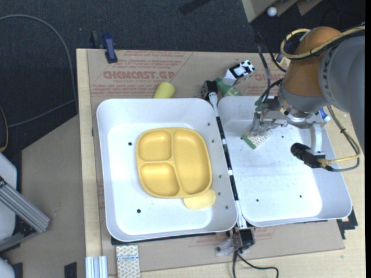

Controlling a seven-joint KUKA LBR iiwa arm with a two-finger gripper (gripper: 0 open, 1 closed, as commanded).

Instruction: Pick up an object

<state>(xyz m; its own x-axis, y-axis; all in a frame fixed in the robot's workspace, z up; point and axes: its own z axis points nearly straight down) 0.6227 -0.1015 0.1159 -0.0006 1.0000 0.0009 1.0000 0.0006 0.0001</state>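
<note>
A small green and white packet (255, 138) lies in the upper left part of the right bin (290, 201). My gripper (264, 121) hangs directly over the packet's upper end, touching it or nearly so. The grey arm with its orange band (307, 62) comes in from the upper right. In the left bin (116, 155) a yellow divided plate (173, 161) lies flat, with a pale yellow piece (200, 200) poking out from under its lower right edge.
A black plug on a cable (306, 154) hangs over the right bin, right of the packet. On the bench behind the bins are a yellow cylinder (164, 90), a blue clip (108, 47) and a black and white toy (240, 71).
</note>
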